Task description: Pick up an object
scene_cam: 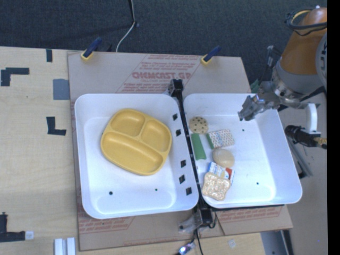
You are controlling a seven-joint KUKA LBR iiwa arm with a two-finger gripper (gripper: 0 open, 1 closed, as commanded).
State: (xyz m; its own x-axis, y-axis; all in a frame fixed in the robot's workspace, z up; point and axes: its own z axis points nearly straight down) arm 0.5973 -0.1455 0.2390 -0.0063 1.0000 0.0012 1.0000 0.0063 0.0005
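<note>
While my arm (pixel 304 41) leans in from the right, my gripper (pixel 247 110) hangs over the right bin's (pixel 265 158) upper part, wrist tilted down and leftward; whether it is open or closed I cannot tell. Nothing sits under it. Left of and below the tool, six small things cluster along the divider: one speckled cookie (pixel 198 124), one green stick (pixel 198 146), one patterned square (pixel 221 138), one pale egg (pixel 223 158), one blue-and-red packet (pixel 219 170), one cracker (pixel 215 186). Farther left, one yellow plate (pixel 136 141) fills the left bin (pixel 95 195).
</note>
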